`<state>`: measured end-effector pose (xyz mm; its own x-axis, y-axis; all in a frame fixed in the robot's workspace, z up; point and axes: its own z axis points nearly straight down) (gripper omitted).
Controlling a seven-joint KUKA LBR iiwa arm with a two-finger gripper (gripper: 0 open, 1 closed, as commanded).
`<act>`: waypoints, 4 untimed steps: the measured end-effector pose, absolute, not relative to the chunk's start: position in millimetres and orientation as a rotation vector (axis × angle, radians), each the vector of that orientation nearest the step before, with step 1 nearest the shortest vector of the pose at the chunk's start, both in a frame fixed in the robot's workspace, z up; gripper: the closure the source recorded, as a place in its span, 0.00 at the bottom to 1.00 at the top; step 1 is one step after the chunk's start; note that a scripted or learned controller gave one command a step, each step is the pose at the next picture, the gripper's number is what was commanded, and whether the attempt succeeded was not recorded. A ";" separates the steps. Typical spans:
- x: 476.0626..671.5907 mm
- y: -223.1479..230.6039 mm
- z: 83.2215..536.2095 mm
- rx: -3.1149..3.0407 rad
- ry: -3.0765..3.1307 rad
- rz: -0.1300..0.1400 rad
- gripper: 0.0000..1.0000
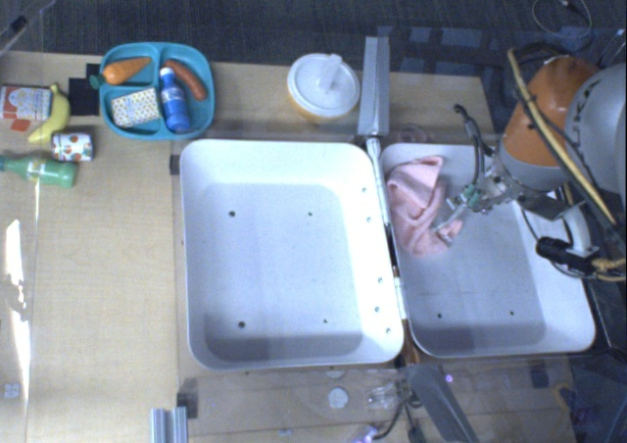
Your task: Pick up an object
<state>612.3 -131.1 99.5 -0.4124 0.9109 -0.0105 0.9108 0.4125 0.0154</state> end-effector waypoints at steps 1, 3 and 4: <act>589.5 -93.1 89.3 1.639 2.664 0.008 0.00; 592.9 -93.1 99.8 1.634 2.659 0.012 1.00; 654.5 -8.0 185.4 1.774 2.585 0.003 1.00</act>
